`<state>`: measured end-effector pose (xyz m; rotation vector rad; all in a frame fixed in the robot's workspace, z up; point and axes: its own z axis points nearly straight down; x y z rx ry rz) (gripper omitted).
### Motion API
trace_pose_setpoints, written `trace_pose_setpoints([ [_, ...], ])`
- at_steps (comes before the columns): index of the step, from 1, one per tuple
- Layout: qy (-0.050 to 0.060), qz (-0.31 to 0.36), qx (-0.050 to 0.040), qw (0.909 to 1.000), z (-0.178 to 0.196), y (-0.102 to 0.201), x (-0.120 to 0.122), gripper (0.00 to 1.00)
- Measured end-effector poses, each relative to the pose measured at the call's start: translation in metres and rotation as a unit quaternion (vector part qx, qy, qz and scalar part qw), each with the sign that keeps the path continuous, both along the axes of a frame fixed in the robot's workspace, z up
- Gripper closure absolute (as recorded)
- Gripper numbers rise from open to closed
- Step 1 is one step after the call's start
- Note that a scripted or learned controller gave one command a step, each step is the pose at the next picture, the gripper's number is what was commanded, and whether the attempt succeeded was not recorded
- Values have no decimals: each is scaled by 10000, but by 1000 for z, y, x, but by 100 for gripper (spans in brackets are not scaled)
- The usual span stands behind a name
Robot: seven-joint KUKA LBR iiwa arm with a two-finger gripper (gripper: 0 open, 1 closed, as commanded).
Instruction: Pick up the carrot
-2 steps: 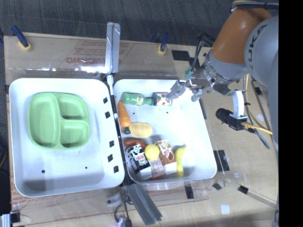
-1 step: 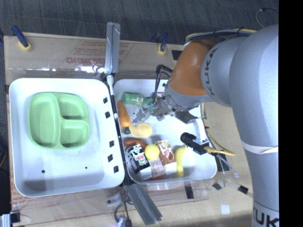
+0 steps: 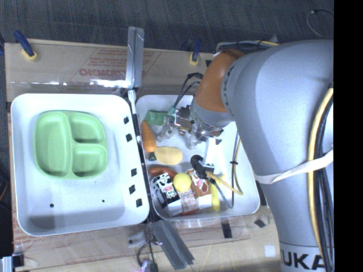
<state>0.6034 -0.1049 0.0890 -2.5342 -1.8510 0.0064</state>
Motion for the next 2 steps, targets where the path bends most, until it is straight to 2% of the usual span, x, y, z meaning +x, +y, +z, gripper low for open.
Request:
trace_pose_setpoints([
  [1, 23, 27, 12, 10000, 7, 1, 0, 100],
  [2, 24, 29, 11, 10000, 7, 1, 0, 0],
])
